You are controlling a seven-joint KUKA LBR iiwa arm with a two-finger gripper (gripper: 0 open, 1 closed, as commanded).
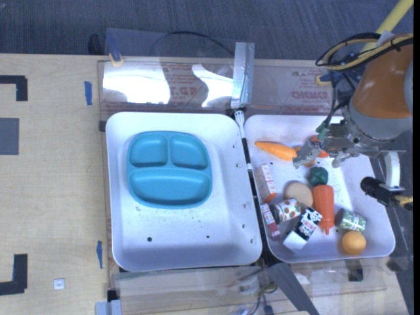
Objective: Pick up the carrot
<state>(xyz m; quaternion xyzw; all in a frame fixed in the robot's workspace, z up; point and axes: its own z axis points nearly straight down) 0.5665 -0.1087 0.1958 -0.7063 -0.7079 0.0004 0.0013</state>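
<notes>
Since the long orange carrot with the dark green top [322, 199] lies in the middle of the right white bin [384, 245], we should bring the two-finger gripper [319, 151] down just below where it hovers now. We cannot tell whether it stands apart or together. We should close across the carrot's body, clear of the beige round piece [298, 191] and the black-and-white carton [307, 227] touching it.

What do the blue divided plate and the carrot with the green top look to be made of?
Blue divided plate: likely moulded plastic, smooth with a soft sheen, uniform colour, rounded compartment walls. Carrot with the green top: probably toy plastic, even orange with a solid dark green cap; the picture is too coarse to rule out rubber.
</notes>
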